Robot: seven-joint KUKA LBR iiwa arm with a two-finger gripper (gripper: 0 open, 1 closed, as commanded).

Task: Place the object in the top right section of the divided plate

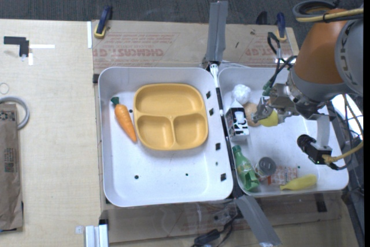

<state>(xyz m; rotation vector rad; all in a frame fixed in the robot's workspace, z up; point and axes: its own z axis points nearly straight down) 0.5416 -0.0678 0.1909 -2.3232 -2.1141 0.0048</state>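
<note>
A yellow divided plate lies in the left bin. It has one wide section at the far side and two small sections at the near side, all bare. My gripper is over the middle of the right bin, with its fingers shut on a small yellow fruit-like object. A tan round thing sits just left of the fingertips.
An orange toy carrot lies left of the plate. The right bin also holds a white crumpled item, a black-and-white box, a green packet, a small can and a yellow banana.
</note>
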